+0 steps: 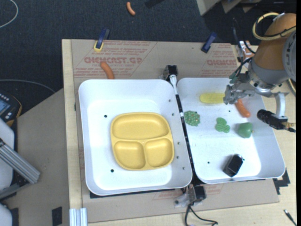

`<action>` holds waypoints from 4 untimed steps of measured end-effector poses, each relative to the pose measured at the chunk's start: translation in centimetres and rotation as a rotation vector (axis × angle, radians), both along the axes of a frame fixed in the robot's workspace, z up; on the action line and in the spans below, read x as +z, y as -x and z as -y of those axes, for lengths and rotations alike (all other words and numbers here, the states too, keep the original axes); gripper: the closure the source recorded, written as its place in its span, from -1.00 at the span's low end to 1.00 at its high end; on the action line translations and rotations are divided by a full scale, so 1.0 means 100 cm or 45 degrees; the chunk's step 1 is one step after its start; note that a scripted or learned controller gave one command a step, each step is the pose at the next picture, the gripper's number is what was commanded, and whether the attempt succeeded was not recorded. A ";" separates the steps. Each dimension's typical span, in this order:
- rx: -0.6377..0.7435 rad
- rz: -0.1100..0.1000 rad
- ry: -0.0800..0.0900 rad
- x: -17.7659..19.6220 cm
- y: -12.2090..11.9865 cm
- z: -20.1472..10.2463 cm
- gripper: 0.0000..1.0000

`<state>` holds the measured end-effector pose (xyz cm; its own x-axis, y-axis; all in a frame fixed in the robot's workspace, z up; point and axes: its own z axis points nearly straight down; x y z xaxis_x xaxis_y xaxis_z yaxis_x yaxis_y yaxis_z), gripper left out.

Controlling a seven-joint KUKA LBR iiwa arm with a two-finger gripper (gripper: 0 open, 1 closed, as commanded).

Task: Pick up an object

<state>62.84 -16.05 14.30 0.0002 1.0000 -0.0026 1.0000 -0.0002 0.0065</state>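
Gripper [231, 97] low by the yellow piece [211, 98] at its nine o'clock, fingers unreadable; it should centre over it first

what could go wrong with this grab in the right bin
The gripper sits at the right end of the yellow corn piece, not over its middle, so a close there may clip the tip and push it away. The orange carrot piece lies just beside the gripper and could get nudged or caught as well. Both lie near the right bin's far wall, so a shoved piece may end up against it.
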 end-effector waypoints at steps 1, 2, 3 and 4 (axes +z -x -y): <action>-0.001 0.001 0.000 0.059 0.007 0.005 1.00; 0.001 0.000 -0.001 0.084 0.006 0.005 1.00; 0.007 -0.007 -0.006 0.091 0.008 -0.042 1.00; 0.006 -0.011 -0.006 0.081 0.002 -0.080 1.00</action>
<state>62.68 -8.05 22.35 -0.0047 1.0000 0.0021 1.0000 0.0047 -0.0021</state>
